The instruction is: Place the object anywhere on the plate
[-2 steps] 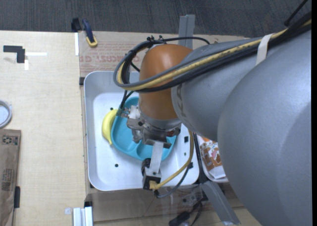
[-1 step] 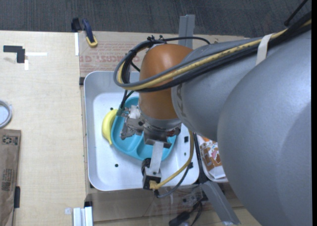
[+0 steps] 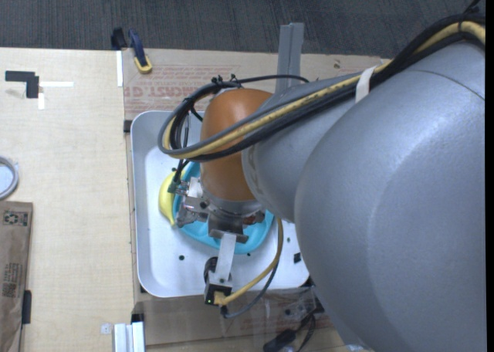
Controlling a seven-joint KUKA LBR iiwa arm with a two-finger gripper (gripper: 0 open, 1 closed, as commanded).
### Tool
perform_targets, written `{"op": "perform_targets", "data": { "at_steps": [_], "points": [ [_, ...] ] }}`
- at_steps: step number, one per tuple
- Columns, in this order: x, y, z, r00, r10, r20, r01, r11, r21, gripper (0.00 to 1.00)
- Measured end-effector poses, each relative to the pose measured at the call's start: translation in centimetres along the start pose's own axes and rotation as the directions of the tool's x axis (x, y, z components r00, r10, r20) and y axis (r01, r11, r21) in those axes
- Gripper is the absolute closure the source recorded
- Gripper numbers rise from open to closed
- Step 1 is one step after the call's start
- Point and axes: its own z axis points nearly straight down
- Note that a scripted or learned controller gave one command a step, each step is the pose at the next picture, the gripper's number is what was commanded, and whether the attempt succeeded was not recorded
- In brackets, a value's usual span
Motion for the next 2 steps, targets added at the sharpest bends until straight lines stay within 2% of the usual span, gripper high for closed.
{"op": "perform_targets", "data": {
  "at_steps": [1, 2],
  "points": [
    [-0.21, 0.10, -0.80, 1.000, 0.006, 0.003, -0.006, 1.000, 0.003, 1.00],
    [-0.43, 0.17, -1.52, 1.000, 0.010, 0.008, -0.010, 1.000, 0.006, 1.00]
  ]
}}
